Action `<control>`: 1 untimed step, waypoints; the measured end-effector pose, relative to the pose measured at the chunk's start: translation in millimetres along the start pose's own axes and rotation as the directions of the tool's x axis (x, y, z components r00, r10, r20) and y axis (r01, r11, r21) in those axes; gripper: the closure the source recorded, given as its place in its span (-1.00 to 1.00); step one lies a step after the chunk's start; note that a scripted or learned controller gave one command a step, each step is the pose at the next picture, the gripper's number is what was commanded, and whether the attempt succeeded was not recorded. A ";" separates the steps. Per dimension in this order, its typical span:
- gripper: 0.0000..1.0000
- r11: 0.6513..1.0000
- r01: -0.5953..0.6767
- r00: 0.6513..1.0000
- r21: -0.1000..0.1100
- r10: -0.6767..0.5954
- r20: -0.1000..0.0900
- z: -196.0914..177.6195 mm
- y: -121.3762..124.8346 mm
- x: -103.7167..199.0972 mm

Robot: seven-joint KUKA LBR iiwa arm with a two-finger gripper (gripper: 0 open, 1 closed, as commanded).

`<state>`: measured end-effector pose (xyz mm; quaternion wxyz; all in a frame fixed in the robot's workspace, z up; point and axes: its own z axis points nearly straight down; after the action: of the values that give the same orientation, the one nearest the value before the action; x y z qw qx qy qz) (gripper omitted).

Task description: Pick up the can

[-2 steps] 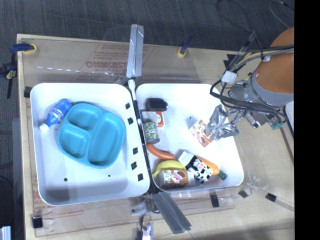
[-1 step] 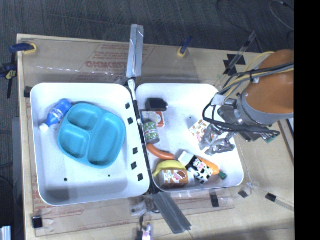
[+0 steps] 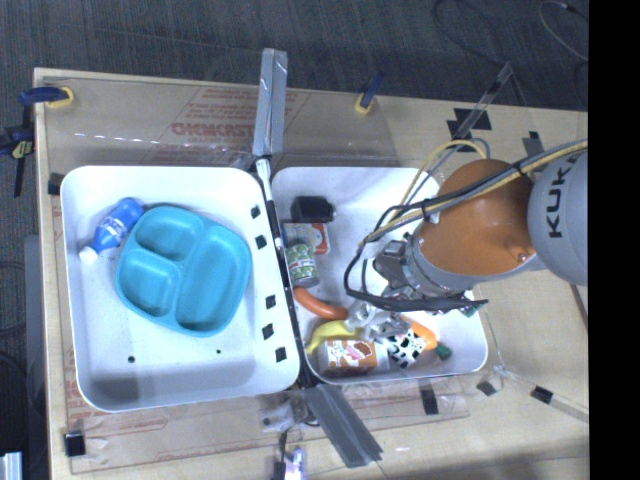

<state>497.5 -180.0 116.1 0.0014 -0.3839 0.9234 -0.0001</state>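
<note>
I've got the gripper (image 3: 385, 318) low at the can's (image 3: 301, 258) four o'clock to approach, though I cannot tell its state.

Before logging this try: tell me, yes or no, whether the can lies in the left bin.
No. The can lies in the right bin, close to the divider, while the left bin holds the blue tray.

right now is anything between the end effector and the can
Nothing visible blocks it. The can lies by the right bin's left wall, and bare bin floor separates it from the end effector, which hangs lower right. An orange carrot lies just below that line.
</note>
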 end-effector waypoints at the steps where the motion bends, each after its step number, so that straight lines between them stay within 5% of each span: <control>1: 1.00 0.989 -0.148 0.989 0.001 0.148 -0.001 -112.9 -23.7 7.2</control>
<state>508.9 -201.9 229.0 0.0010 -0.3144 0.9493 -0.0006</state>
